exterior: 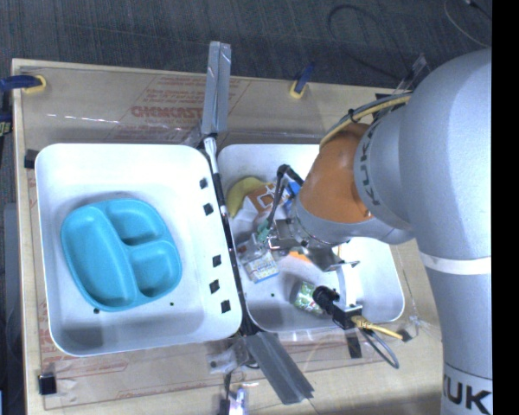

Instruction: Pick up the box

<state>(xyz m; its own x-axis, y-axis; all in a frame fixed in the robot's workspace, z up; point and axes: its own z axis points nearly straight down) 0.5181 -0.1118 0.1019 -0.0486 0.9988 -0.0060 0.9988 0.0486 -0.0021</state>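
Note:
In the right bin (pixel 389 305), a small brown and white box (pixel 261 201) lies next to a yellow banana (pixel 242 192) near the back left corner. My gripper (pixel 269 233) hangs low over the bin's left side, just in front of that box and above a pale, clear-wrapped packet (pixel 259 268). From this angle the wrist and the orange band (pixel 329 188) hide much of the bin's middle. Nothing can be seen held at the gripper's tip.
A green, can-like thing (pixel 305 296) lies toward the right bin's front. The left bin (pixel 52 171) holds a blue sectioned plate (pixel 119 251). A divider wall (pixel 221 240) separates the two bins, close to the gripper's left.

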